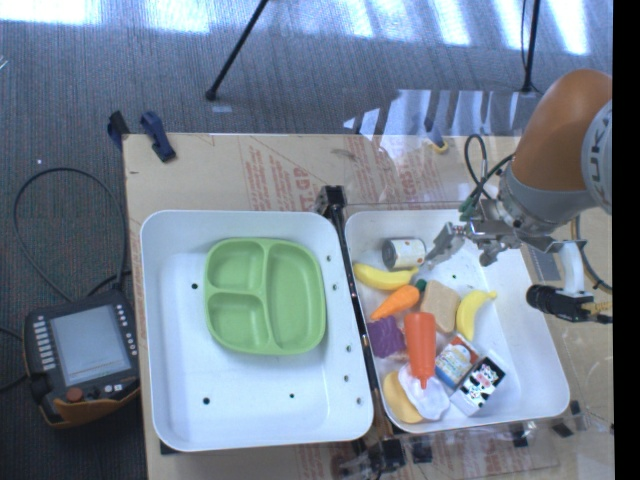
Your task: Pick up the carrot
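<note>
Bench (240,173) on grey carpet; gripper (462,240) fingers apart, at 1 o'clock above the carrot (396,301); pendant (85,353) at 9 o'clock.

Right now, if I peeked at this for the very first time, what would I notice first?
Probably the heap of bright toy food in the right bin: an orange carrot between two yellow bananas, with a purple piece beside it. Next, the big green plate lying alone in the left bin. Then the robot's orange-banded arm reaching in from the right, its gripper above the food.
</note>
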`<state>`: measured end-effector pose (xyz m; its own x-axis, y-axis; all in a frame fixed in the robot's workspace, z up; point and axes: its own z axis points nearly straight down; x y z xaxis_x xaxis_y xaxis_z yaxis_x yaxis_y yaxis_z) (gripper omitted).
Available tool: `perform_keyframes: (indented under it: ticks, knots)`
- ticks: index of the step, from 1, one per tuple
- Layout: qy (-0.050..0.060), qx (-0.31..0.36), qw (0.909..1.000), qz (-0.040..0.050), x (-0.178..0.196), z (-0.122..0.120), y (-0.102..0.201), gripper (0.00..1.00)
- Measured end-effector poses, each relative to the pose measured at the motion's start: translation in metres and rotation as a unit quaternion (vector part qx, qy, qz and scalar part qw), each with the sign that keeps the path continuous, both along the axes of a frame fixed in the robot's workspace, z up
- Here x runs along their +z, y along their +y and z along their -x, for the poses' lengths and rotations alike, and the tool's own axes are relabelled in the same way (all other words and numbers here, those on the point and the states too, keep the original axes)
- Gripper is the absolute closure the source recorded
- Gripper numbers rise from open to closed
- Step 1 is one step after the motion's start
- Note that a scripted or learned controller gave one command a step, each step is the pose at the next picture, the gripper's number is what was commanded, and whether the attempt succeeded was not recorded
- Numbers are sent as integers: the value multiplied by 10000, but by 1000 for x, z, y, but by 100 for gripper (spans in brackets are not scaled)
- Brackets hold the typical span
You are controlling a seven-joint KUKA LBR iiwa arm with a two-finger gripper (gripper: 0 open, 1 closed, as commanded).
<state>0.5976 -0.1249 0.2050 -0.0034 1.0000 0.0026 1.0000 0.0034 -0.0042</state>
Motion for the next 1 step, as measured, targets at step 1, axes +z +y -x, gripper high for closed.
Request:
perform_keyframes:
  ticks: [1]
  knots:
    - [-69,1559,9877,4,-112,-4,42,0]
